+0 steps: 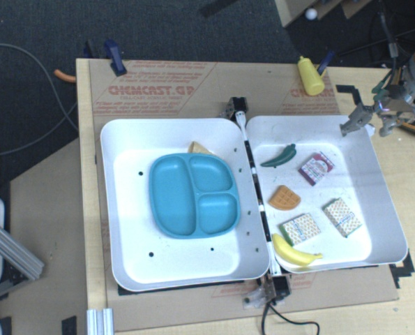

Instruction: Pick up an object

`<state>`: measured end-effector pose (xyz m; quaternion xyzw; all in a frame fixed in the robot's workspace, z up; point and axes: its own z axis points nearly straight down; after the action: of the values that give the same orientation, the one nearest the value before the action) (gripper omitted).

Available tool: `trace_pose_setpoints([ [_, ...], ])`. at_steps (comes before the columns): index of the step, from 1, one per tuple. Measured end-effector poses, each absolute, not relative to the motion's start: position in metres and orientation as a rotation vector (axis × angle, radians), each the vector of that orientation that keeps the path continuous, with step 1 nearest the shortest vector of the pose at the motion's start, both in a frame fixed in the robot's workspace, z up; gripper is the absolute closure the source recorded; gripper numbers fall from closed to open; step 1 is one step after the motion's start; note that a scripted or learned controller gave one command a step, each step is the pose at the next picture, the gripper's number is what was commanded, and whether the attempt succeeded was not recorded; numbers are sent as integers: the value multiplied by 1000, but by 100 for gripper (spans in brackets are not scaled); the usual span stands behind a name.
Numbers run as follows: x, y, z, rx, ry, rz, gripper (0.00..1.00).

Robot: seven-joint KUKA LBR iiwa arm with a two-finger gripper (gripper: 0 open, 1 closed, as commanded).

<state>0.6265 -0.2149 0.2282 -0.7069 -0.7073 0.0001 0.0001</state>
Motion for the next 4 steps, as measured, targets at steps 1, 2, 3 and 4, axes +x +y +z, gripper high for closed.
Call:
trace_pose_setpoints([
  [1, 637, -158, 125, -2217, -2221, 1, 0],
  [2, 614, -154, 90, -2230, -2232, -10, 0],
  [3, 616, -152, 102, -2228, -2234, -18, 100],
  [4, 615, -152, 101, -2228, -2233, -17, 0],
])
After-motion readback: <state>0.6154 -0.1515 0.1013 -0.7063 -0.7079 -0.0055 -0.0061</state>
